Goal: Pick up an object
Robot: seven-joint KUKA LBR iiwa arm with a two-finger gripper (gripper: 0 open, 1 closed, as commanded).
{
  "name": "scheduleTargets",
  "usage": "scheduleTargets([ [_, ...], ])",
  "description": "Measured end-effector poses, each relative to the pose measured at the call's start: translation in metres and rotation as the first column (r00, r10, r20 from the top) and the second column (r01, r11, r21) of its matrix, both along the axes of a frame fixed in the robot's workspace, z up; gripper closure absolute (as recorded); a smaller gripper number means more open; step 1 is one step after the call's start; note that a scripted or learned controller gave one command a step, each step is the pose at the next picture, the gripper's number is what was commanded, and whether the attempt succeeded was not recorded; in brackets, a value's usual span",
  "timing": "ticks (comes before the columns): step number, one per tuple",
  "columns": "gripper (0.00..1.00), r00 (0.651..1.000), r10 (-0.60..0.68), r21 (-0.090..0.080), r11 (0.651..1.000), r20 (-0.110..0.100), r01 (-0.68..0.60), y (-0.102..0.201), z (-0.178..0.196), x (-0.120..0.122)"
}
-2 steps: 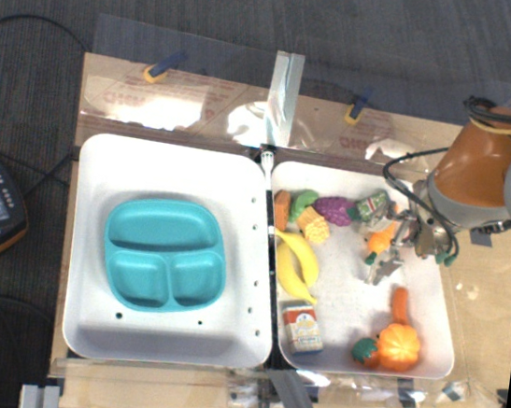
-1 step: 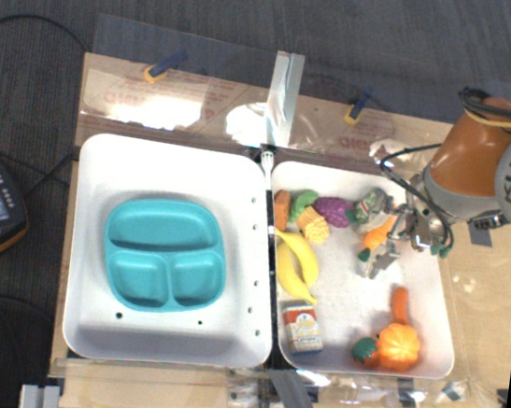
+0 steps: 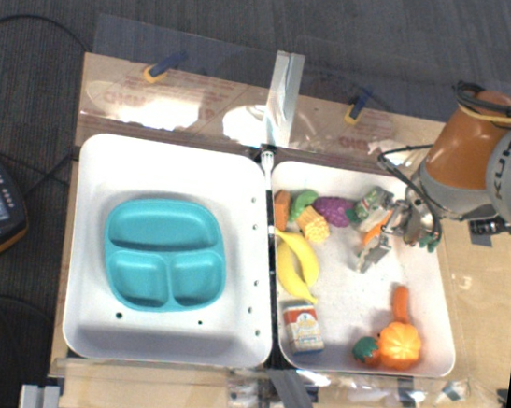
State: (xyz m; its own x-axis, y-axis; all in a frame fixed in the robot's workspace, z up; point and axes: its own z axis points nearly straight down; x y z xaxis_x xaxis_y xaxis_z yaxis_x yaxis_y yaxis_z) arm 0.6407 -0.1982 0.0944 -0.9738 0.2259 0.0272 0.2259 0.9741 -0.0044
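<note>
One fixed camera looks down at a slant on both white bins [image 3: 83,221].

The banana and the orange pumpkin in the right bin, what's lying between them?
In the camera view, only bare white bin floor lies directly between the banana and the pumpkin; the small bottle sits just below that line.
</note>
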Motion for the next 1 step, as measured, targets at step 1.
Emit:
scheduleTargets([
  [1,0.0,0.993,-0.117,-0.005,0.993,-0.007,0.117,0.0083,-0.0005,0.0069],
])
